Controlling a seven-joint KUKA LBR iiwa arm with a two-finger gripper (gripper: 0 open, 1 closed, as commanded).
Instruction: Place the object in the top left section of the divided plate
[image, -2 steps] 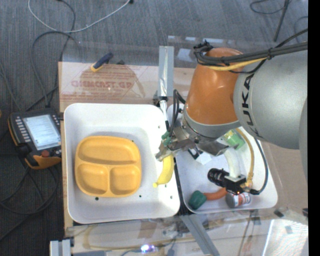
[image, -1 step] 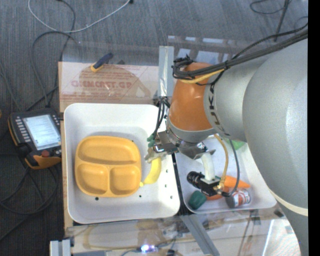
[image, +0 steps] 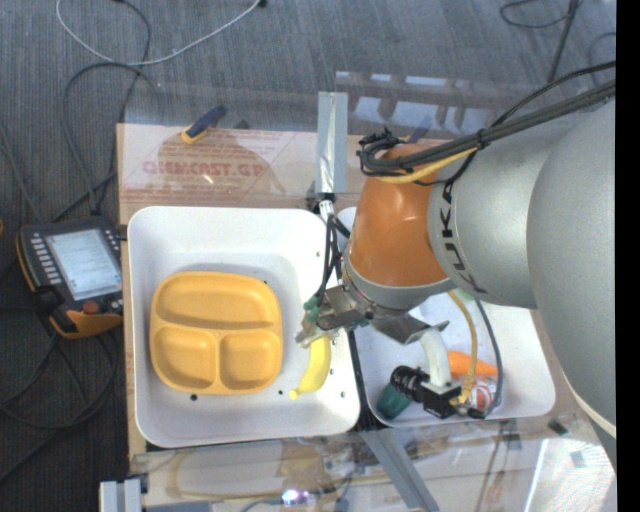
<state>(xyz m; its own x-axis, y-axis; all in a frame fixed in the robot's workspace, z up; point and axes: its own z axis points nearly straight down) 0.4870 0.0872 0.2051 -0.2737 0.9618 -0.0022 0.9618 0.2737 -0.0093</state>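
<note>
Camera view: one banana, yellow and gently curved, lies in the left bin near its lower right corner, along the right edge, just beside the plate. The one plate is yellow with three sections: a long one on top and two smaller ones below. The gripper hangs at the banana's upper end; I cannot tell how wide it stands. The right bin holds one orange thing and one green thing.

Grey ribbed carpet floor crossed by a thin pale cable, brown printed cardboard sheet laid on the worktop, black-and-orange handheld control pendant set at left
</note>
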